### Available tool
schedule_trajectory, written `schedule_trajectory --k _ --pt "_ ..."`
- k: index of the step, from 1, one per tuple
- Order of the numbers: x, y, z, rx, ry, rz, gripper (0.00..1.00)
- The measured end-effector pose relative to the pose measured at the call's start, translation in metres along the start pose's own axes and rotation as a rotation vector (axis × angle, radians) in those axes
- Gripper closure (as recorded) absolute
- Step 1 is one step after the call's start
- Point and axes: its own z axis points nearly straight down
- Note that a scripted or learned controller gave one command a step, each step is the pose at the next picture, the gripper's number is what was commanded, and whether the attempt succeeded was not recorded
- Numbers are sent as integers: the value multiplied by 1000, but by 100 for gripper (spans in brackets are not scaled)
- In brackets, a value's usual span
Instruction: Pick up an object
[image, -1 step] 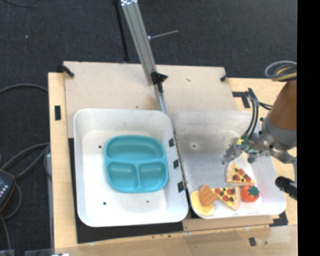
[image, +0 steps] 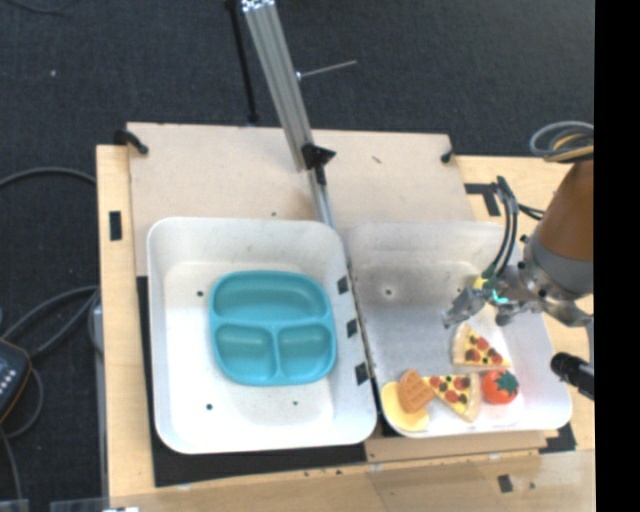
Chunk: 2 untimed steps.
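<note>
On the worktop (image: 250, 170), in the right bin's (image: 400, 270) near right corner, pizza slices (image: 478, 351) lie just below my pincer (image: 478, 303), prongs apart and empty, so I should descend squarely astride one slice.

Teal divided plate (image: 271, 327) in left white bin (image: 175, 255), metal pole (image: 284, 85) behind, dark carpet (image: 90, 70)

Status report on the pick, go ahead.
End effector low over right bin, nothing seen in it. Pizza slice just below it, untouched. Second slice, strawberry, cookie crowd close by.
</note>
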Motion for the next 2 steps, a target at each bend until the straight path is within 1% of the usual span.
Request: schedule_trajectory --k 1,2 --pt "-4 0 43 5 -1 1 0" --pt "-3 -5 86 6 0 2 0"
